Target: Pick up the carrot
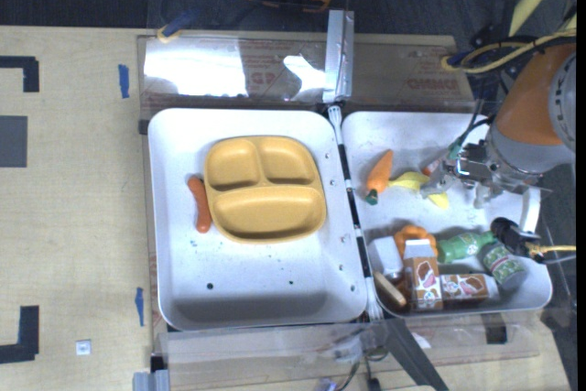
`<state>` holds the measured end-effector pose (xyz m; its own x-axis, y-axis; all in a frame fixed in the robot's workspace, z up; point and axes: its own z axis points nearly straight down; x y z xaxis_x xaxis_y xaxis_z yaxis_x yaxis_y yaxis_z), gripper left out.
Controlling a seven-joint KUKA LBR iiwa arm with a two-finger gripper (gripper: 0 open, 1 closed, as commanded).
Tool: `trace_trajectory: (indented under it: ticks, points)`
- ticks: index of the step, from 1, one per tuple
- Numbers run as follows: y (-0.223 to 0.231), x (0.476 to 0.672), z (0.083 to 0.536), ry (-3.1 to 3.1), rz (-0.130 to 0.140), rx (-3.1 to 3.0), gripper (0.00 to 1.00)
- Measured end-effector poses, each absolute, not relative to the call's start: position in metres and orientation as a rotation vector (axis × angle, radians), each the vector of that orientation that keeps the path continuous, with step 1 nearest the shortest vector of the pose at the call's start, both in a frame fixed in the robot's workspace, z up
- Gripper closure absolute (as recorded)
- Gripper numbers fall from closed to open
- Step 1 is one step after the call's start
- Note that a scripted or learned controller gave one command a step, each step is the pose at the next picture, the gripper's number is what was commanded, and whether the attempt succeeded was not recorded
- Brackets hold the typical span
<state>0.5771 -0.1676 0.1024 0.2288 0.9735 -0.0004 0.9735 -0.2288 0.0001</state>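
Orange carrot (378, 174) in right bin (403, 125), yellow plate (265, 188) in left bin (174, 224)

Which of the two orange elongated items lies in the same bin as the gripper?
The carrot with the green end; the reddish sausage lies in the left bin, beside the yellow tray.

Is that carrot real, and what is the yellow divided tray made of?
The carrot looks like a moulded plastic toy: even orange, smooth, with a green stub end. The yellow tray seems plastic too: one uniform colour, rounded compartments, a soft matte sheen. Neither can be confirmed by sight.
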Motion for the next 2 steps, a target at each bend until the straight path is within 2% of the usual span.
trace_trajectory:
  ticks: [1,2]
  points:
    - [-0.106,0.542,0.086,1.761,0.004,2.600,0.00]
    - [-0.096,0.488,0.087,1.747,0.012,2.606,0.00]
